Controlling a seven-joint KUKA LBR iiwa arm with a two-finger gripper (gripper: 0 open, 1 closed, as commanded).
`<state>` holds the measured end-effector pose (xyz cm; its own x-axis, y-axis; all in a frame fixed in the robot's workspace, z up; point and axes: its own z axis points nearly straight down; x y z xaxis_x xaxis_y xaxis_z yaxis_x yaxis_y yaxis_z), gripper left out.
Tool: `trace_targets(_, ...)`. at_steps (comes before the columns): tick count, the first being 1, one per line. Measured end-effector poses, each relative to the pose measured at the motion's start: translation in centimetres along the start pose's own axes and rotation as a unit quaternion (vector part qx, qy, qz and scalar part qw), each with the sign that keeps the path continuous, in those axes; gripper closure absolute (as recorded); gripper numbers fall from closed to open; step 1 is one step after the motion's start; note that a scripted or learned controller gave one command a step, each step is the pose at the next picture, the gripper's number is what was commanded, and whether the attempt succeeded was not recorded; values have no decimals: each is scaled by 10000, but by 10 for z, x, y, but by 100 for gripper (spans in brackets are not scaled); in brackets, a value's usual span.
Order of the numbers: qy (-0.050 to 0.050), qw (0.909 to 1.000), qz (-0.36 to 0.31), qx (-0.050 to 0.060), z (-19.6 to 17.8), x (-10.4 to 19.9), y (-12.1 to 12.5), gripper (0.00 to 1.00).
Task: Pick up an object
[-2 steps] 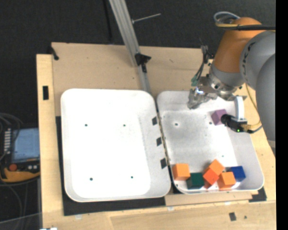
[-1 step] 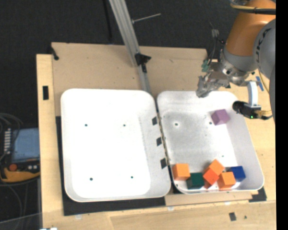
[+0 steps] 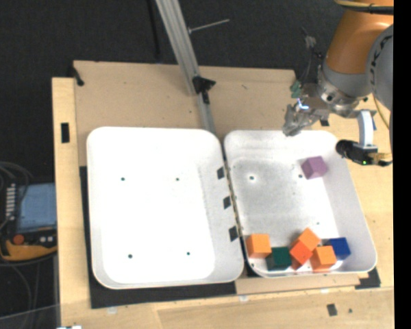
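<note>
Your hand (image 3: pixel 298 122) hovers over the right bin's (image 3: pixel 260 149) far edge; its grip cannot be told. The purple block (image 3: pixel 314 166) lies near it, toward the tabletop's front.

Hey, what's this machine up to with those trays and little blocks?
A grey robot arm with an orange band reaches in from the right. Its gripper sits over the far edge of the right-hand shallow white bin, holding nothing. A small purple block lies alone nearby; orange, green and blue blocks cluster at the near edge. Nothing has been picked up yet.
</note>
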<state>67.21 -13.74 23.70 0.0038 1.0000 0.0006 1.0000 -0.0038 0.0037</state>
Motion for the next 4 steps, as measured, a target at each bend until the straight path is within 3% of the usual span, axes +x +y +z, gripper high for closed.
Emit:
trace_targets(3, 7, 10000, -59, 8, -7, 168, -18, 100)
trace_targets(4, 7, 10000, -58, 23, -12, 222, -37, 100)
